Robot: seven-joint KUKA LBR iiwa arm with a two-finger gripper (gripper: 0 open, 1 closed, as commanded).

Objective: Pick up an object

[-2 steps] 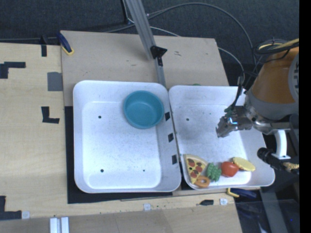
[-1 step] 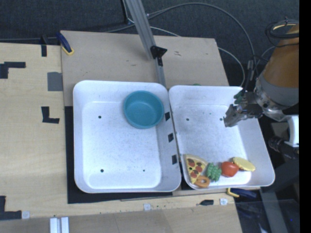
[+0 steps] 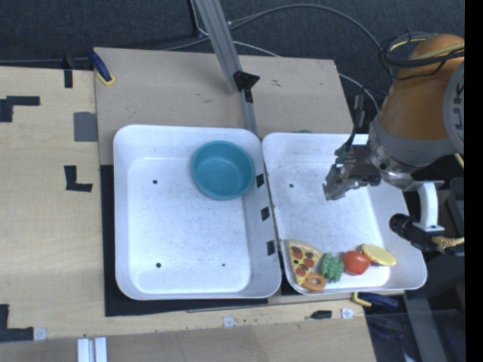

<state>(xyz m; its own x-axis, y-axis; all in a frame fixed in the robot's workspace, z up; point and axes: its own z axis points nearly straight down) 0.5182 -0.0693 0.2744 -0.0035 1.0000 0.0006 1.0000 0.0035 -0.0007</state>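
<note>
Beneath your camera, a tan bench (image 3: 45, 225) carries two shallow white bins side by side. Take the right bin (image 3: 302, 157) as your reference. Note the gripper (image 3: 336, 189) above that bin's middle, reaching in from its right on the grey arm (image 3: 423, 104) (orange band at the wrist). You cannot tell from this angle whether its jaws are apart or together, and no object is visible between them. Along the reference bin's near edge you find a pizza slice (image 3: 302, 261), a green piece (image 3: 330, 266), a tomato (image 3: 356, 262) and a yellow piece (image 3: 379, 256), grouped closely. Left of the reference bin, the left bin (image 3: 181, 277) holds a blue bowl (image 3: 223, 170).
</note>
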